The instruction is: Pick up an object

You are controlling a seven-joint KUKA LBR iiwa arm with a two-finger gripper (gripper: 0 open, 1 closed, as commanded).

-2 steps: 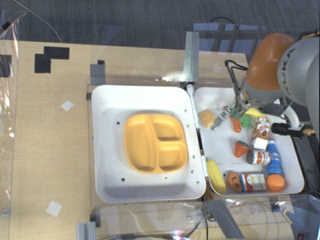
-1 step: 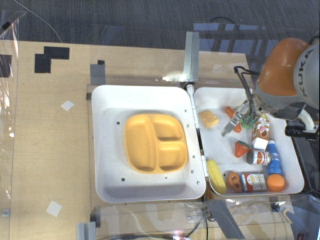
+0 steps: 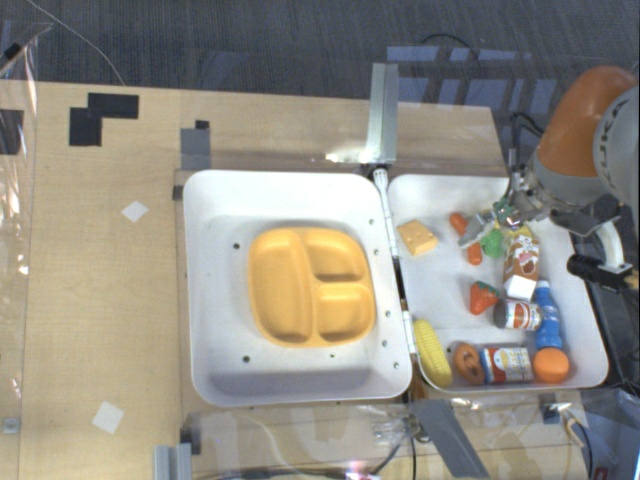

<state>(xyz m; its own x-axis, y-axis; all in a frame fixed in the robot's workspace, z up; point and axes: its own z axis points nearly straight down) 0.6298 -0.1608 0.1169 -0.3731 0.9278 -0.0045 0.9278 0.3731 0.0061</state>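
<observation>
1. Floor [image 3: 250, 28]: dark grey-blue carpet, ribbed texture, across the top of the view.
2. Surface [image 3: 90, 298]: light wood-grain top, fills the left and centre.
3. Black L-shaped marker [image 3: 100, 116] at the upper left of the surface; a smaller dark square [image 3: 201, 126] right of it.
4. Pale square tags [image 3: 134, 210] and [image 3: 107, 417] lie flat on the wood.
5. Grey metal bracket [image 3: 384, 113] stands at the back edge.
6. Thin cable [image 3: 85, 38] runs over the carpet, upper left.
7. Lighting even, soft shadows.

Bench [image 3: 100, 298], pale wood: two shallow white bins are borne side by side, left bin [image 3: 215, 368] and right bin [image 3: 430, 193], touching. Black markers [image 3: 100, 116] are fixed at rear left.
</observation>
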